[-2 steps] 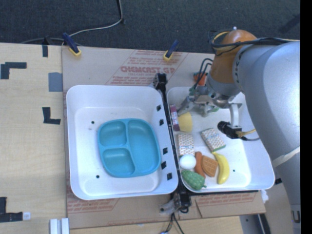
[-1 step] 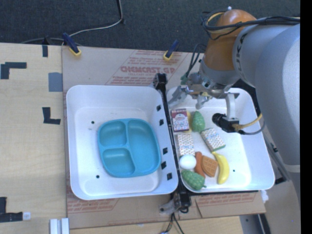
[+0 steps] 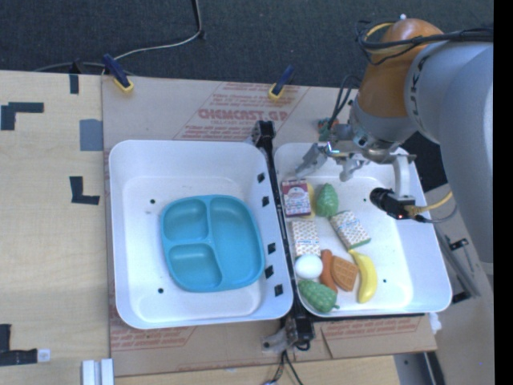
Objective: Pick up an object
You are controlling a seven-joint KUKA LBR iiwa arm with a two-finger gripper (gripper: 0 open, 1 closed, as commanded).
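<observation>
The gripper (image 3: 332, 161) is hovering with fingers spread wide, holding nothing, above the right bin (image 3: 417, 287); the banana (image 3: 365, 277) is lying lengthwise, near-to-far.

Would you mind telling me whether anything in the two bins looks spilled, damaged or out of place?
Nothing stands out. The blue tray lies flat in the left bin, and the toy foods sit loosely grouped in the right bin below the claw.
</observation>
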